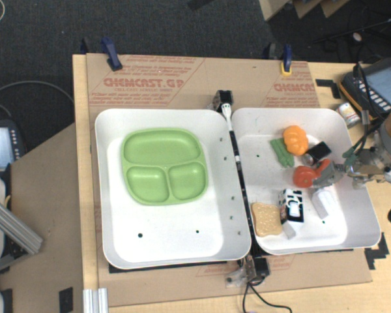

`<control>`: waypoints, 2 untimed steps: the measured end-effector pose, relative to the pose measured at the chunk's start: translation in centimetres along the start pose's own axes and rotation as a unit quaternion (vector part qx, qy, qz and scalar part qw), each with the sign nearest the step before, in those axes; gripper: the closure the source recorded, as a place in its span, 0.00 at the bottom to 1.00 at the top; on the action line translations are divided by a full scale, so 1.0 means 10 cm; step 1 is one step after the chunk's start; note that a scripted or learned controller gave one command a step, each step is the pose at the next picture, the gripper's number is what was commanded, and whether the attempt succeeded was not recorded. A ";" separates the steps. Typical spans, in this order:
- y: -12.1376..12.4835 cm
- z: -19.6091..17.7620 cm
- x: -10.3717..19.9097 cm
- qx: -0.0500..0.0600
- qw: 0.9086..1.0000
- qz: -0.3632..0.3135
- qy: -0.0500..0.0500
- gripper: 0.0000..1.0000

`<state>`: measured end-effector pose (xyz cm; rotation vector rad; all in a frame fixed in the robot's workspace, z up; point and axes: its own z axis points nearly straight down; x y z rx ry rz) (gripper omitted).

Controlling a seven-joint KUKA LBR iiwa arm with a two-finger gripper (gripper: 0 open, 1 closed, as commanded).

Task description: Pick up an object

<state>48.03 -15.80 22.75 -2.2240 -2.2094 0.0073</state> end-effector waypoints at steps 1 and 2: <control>0.08 1.48 0.28 -0.003 1.000 -0.002 0.001 0.00; 0.02 1.40 0.62 -0.008 1.000 -0.003 -0.002 0.00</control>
